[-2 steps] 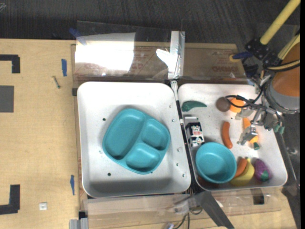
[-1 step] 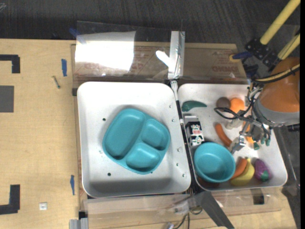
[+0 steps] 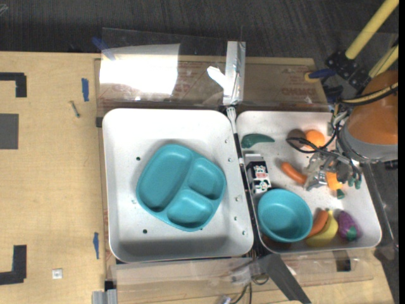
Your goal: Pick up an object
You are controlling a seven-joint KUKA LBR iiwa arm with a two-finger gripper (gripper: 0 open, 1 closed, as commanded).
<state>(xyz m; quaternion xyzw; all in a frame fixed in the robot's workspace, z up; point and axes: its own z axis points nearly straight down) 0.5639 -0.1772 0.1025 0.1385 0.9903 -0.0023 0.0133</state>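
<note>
Grey hand (image 3: 326,170) apparently low in right bin (image 3: 373,223).

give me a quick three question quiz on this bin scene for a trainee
1. True or false: the teal divided plate lies in the left bin.
2. Which sits nearest the teal bowl? A) orange ball B) yellow toy C) dark teal piece
3. Fill in: the gripper hovers over the ___ bin.

Key: 1 true; 2 B; 3 right.
</note>
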